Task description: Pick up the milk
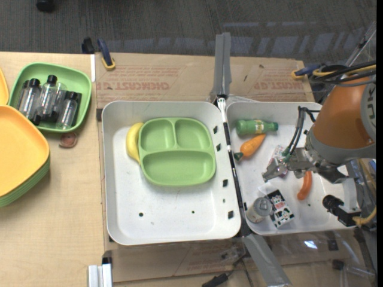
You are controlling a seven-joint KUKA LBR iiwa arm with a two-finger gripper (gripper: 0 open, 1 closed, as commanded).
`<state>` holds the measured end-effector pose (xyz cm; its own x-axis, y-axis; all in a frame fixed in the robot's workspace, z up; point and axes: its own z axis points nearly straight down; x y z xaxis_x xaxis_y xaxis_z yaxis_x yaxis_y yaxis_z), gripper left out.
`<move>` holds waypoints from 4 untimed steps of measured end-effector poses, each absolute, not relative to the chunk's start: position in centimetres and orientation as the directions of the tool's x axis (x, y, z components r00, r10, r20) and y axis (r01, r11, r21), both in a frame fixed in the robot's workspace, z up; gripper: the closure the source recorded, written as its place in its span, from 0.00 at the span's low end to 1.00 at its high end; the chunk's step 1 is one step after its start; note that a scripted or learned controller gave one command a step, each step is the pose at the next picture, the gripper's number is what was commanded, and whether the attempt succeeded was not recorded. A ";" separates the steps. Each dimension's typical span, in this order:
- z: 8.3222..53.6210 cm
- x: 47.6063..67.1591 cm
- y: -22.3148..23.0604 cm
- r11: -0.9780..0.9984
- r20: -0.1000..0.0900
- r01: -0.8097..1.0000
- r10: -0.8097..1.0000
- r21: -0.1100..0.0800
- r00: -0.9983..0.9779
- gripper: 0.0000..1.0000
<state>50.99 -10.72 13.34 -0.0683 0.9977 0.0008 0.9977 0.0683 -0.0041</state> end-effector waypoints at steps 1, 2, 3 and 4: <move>9.1 59.9 -12.8 0.150 0.000 0.989 0.989 -0.001 -0.150 0.00; 8.8 65.4 -13.9 0.091 0.003 0.996 0.996 -0.018 -0.091 0.00; 9.1 56.8 -10.9 0.240 0.000 0.971 0.971 -0.001 -0.240 0.00; 10.0 56.8 -11.0 0.237 0.000 0.972 0.972 -0.001 -0.237 1.00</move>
